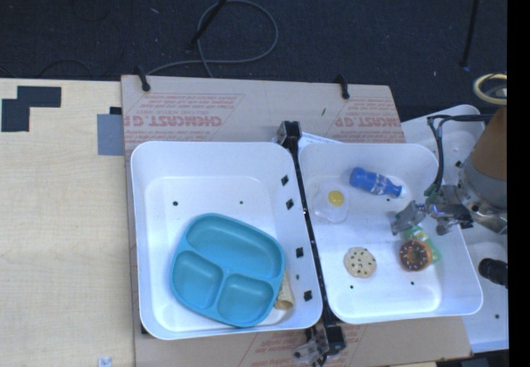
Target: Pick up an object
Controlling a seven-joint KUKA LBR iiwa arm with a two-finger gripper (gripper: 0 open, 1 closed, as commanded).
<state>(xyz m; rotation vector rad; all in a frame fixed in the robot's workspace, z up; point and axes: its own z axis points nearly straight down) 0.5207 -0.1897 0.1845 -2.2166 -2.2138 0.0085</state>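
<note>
In the right bin [389,307] lie a blue bottle [375,182] on its side, a small yellow piece inside a clear cup [334,200], a round speckled cookie [359,262] and a chocolate doughnut with sprinkles [414,255] with a green object at its edge. My gripper [425,223] reaches in from the right and hangs just above the doughnut's far side. It is open, with one grey finger [405,218] to the left, and nothing sits between the fingers.
The left bin [157,183] holds a blue divided plate [226,268] with a tan object [285,294] tucked under its right edge. A black divider [304,224] runs between the bins. Cables hang near the arm at the right.
</note>
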